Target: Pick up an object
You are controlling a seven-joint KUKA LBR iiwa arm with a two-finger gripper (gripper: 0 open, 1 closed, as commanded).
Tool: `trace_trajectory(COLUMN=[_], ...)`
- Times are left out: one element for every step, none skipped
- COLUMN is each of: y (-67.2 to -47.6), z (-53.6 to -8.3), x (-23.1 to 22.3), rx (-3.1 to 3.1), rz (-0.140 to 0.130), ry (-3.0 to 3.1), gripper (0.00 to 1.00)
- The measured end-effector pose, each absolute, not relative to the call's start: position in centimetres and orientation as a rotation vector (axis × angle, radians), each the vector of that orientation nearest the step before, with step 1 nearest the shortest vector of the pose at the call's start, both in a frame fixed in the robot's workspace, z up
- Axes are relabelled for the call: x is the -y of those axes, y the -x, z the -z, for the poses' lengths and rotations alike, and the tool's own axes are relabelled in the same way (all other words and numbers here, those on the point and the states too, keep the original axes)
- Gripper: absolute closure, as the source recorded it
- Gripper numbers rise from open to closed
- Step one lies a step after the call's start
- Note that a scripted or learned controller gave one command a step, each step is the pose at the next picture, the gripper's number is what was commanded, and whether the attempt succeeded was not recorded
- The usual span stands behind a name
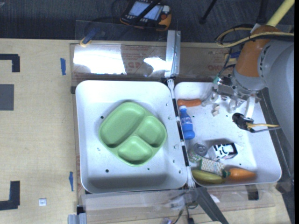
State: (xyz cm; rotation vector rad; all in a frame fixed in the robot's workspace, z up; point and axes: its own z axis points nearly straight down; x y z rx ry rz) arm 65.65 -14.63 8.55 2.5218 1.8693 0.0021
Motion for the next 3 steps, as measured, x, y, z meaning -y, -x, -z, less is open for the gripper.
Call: trace_trajectory(y=[-65.8,-65.8,-65.9], z=[-9.7,-9.7,-10.7], x=[14.5,14.5,14.4], rx=[-1.871,-1.872,-1.873], rz=[-0.004,-0.004,-0.006], ry=[-2.516,-2.516,-2.511], gripper=[1.0,0.0,1.0])
